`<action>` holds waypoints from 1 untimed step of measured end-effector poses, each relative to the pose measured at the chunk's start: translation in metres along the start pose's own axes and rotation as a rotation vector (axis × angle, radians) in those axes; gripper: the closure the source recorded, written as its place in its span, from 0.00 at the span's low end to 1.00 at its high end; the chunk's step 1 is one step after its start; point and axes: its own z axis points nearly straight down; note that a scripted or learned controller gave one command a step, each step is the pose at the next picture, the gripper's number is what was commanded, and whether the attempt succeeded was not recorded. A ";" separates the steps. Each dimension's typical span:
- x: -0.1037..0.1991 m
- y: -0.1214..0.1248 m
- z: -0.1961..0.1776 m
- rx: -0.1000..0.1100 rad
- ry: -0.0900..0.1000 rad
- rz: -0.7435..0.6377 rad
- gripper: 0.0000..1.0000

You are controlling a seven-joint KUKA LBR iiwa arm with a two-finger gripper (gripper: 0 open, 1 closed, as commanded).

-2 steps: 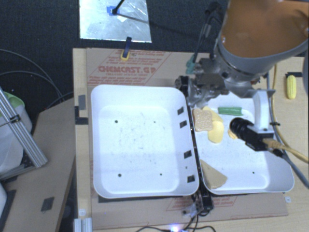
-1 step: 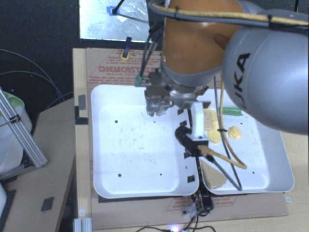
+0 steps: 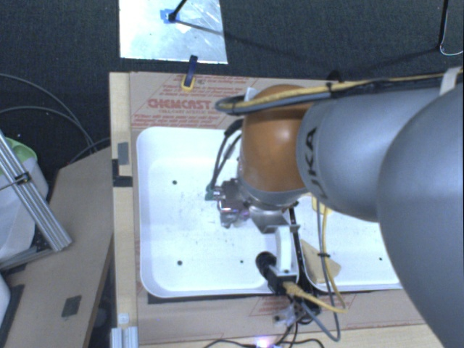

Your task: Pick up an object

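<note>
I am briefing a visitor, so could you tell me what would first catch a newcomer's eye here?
The large grey robot arm fills the right side, its glossy orange band hanging over the divide between the bins. Below it lies the shallow white plastic left bin, dotted with dark specks. At the top, a shiny silver sheet rests on dark carpet.

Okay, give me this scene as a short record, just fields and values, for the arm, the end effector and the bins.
arm: grey with orange band, reaching in from the right
end effector: low over the left bin, finger state hidden
left bin: white, a few dark specks on its floor
right bin: white, mostly covered by the arm
cables: yellow and black, hanging at the front edge
</note>
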 end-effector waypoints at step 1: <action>-0.025 0.032 -0.196 -0.037 0.011 -0.003 1.00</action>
